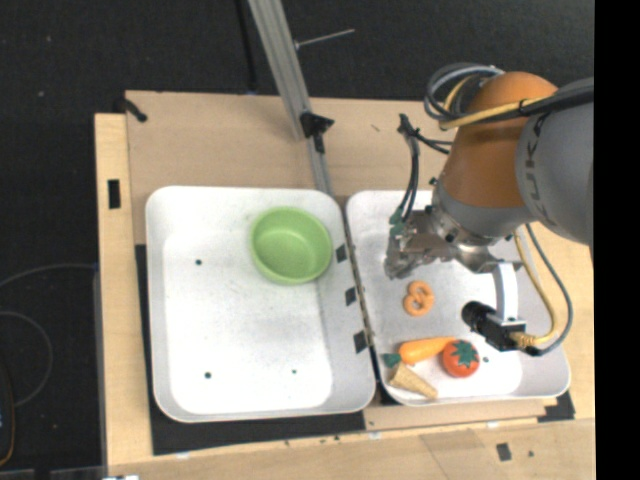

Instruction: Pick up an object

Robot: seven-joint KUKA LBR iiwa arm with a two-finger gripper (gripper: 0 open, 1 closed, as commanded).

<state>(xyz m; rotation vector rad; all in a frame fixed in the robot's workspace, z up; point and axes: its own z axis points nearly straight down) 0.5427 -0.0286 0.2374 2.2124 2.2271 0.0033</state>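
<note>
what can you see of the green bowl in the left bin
The green bowl is a small round bowl, pale lime in colour, with a smooth matte look like plastic. It stands upright with its open side up, and nothing shows inside it. It rests on the floor of the left bin, in the upper right part, near the wall by the right bin. Nothing else touches it; the gripper is over the other bin.

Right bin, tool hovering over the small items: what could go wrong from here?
1. The tool sits above the pretzel, off to its upper left, so a straight descent may miss it.
2. The carrot, tomato and cone crowd together at the right bin's near edge; a grasp there could nudge neighbours.
3. The pretzel looks flat and may slip from the grasp.
</note>
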